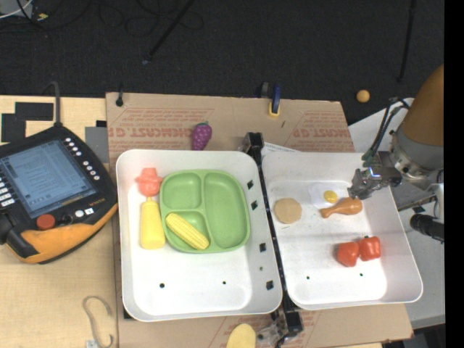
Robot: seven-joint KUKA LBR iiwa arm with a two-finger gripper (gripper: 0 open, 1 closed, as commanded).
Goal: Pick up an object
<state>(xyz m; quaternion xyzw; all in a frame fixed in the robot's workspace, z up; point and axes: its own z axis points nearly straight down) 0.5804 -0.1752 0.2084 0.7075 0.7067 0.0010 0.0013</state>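
The grey two-finger gripper (360,188) hangs low near the right edge of the right shallow white bin (406,281), just above an orange plastic chicken drumstick (343,208) lying there; its state I cannot tell.

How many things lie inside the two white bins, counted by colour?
Yellow: 3 (bottle, corn, small piece)
Red or pink: 2 (pepper, pink toy)
Green: 1 (tray)
Tan or orange: 2 (cookie, drumstick)
Total: 8
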